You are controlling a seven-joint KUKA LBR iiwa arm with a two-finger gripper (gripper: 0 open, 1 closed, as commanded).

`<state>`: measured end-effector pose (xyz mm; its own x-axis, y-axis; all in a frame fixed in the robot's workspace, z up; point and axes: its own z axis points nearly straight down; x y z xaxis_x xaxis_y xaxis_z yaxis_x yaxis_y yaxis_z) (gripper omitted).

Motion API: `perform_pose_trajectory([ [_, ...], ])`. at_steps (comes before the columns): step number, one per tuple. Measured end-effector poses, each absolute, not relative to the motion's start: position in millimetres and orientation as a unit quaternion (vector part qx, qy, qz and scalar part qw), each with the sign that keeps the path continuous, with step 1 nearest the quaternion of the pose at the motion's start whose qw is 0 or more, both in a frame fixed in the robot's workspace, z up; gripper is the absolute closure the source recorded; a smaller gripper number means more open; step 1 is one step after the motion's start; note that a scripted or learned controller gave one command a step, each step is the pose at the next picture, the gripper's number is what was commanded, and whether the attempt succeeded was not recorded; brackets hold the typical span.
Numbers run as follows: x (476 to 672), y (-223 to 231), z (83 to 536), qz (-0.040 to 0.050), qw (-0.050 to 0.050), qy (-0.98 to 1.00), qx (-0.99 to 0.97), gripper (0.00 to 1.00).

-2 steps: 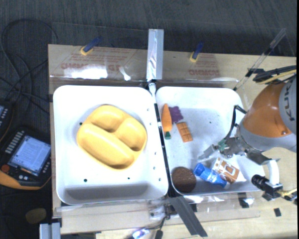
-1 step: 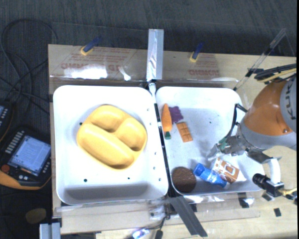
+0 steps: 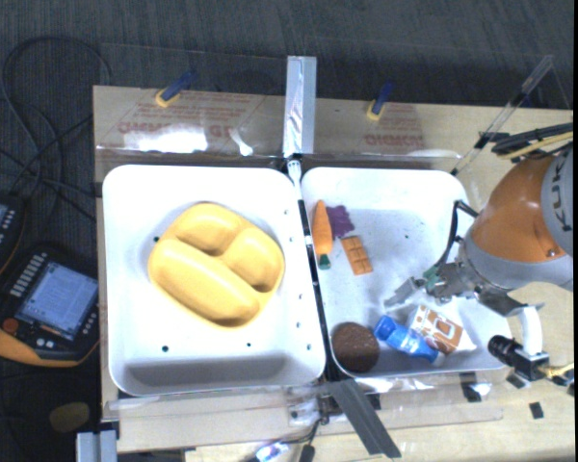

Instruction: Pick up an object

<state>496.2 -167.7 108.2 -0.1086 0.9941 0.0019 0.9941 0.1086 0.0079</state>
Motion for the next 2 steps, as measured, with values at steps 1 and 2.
perform_pose_trajectory([
  [1, 496.2, -167.7, 108.2, 0.0036, 0.002, 0.745, 0.668, 0.0],
  [2, 548.8, -133.0, 185.2, -0.0007, 0.0, 0.771, 0.636, 0.0],
])
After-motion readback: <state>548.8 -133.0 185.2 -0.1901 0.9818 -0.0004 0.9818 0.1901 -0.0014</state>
